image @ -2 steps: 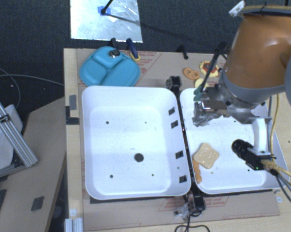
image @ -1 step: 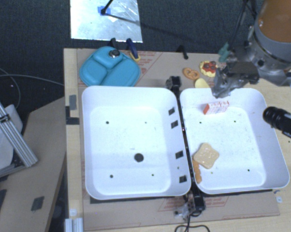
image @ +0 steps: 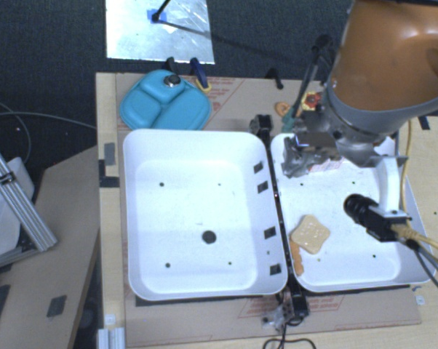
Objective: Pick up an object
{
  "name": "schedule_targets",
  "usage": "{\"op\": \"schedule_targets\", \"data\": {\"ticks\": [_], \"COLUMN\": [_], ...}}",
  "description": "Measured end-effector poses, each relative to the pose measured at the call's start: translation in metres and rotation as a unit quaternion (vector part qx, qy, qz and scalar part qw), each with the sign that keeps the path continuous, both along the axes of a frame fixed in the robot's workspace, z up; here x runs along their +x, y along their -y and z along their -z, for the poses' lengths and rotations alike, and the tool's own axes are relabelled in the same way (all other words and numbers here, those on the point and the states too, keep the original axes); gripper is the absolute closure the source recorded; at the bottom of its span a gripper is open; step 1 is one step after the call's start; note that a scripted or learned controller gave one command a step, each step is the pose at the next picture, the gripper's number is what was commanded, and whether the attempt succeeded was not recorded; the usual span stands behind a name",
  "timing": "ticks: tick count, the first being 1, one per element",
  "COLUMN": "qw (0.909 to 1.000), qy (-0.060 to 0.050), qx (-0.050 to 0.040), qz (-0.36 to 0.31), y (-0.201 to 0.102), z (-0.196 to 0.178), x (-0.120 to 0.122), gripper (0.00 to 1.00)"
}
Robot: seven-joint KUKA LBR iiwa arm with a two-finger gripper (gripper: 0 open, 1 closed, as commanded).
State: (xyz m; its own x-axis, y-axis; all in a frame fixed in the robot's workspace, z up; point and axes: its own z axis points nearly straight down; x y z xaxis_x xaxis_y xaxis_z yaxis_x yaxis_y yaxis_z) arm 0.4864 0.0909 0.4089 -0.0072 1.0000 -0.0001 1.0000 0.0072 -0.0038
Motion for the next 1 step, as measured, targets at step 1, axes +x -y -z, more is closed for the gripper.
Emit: {"op": "schedule_targets", "data": {"ticks": [1], "qw": [1.0000], "qy": [0.004], "qx": [0.0003], "qz": [0.000], "y": [0.0015], "z": [-0.0154], "x": [0.0004], "gripper": [1.00]}}
